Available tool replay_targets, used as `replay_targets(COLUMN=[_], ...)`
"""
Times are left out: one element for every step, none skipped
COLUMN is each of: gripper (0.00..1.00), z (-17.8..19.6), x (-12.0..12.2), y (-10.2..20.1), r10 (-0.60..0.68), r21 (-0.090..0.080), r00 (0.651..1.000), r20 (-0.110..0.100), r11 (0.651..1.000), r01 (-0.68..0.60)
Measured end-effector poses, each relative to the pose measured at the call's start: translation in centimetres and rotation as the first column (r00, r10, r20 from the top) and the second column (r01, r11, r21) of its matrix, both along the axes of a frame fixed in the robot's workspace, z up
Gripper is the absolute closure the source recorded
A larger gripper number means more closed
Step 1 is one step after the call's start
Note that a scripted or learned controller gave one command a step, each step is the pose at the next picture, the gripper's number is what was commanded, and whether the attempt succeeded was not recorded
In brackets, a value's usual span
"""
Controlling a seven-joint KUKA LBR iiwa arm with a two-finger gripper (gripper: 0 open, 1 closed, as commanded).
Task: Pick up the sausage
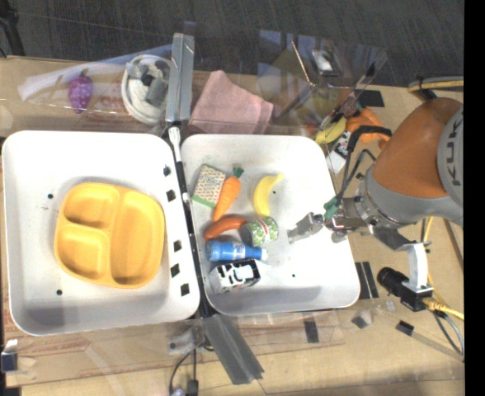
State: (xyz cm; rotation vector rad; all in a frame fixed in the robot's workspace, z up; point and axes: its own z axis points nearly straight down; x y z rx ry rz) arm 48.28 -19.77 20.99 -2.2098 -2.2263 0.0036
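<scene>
The sausage [224, 226] lies in the right bin [308, 291], wedged among neighbours: a carrot [227, 195] touching its upper end, a green-topped can [264, 230] at its right tip, and a blue bottle [235, 251] just below. The hand [305, 227] sits over bare bin floor to the right of the can, carrying nothing; whether it is spread or pressed together I cannot tell from here. My worry is the crowding: a reach from that side would likely meet the can first, knock it into the sausage, or pinch the carrot instead.
</scene>
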Motion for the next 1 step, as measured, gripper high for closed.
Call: replay_targets(gripper=[0.00], z=[-10.87], x=[-0.54], y=[1.45], r10=[-0.137], r21=[-0.001], r00=[0.991], r20=[0.003], r11=[0.991], r01=[0.137])
